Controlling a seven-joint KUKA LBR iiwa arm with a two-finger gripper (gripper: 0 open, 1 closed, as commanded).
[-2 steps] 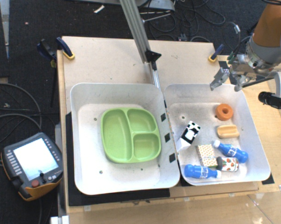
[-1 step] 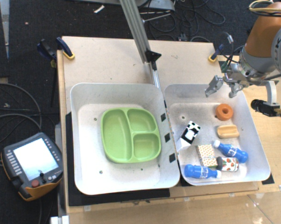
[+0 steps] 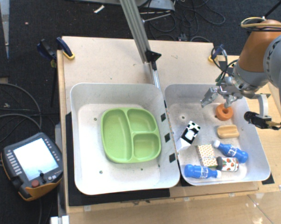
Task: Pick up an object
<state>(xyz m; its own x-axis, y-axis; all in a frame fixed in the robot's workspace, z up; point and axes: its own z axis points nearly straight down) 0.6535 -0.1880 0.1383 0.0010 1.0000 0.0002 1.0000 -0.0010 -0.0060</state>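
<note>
Tool point(image 3: 218, 98) spread wide above orange ring point(image 3: 224, 112), no readable writing on 2 blue bottles point(image 3: 234, 151)

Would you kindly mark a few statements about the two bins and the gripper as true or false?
1. The green plate lies in the left bin. True.
2. The gripper hangs over the left bin. False: it is over the right bin, by the orange ring.
3. Two blue bottles lie in the right bin. True: one near the front edge, the other further right.
4. The black and white object rests on the green plate. False: it lies in the right bin.
5. The tan block sits in the green plate's compartments. False: it lies in the right bin, just in front of the orange ring.
</note>
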